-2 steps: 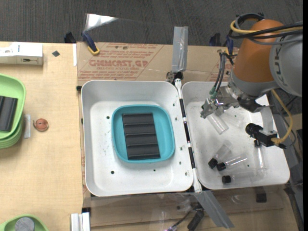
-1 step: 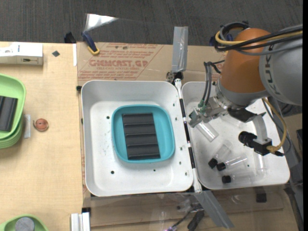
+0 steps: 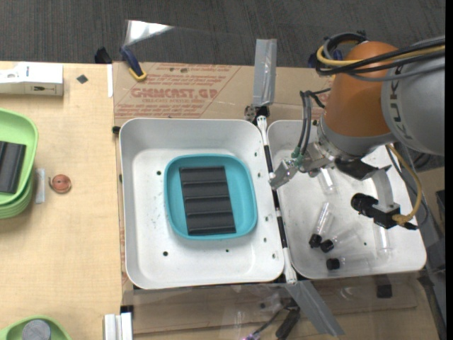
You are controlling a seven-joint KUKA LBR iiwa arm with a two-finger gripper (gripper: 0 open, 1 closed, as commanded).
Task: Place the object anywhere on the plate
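Observation:
A teal plate (image 3: 245, 190) lies in the middle of the left bin (image 3: 141, 211), and a dark ribbed block (image 3: 207, 200) rests on it. In the right bin (image 3: 403, 257) lie clear vials with black caps: one (image 3: 322, 224) near the middle, another (image 3: 383, 239) at the right, and a loose black cap (image 3: 333, 263) near the front. My gripper (image 3: 354, 183) hangs over the right bin under the orange wrist. It is open, its two fingers (image 3: 326, 180) spread apart above the bin floor with nothing between them. The plate is well to its left.
A black part on a cable (image 3: 371, 208) hangs from the wrist over the right bin. Cardboard (image 3: 177, 87) lies behind the bins. On the wooden bench at far left stand a green tray (image 3: 18, 165), a white box (image 3: 30, 80) and a small round disc (image 3: 61, 183).

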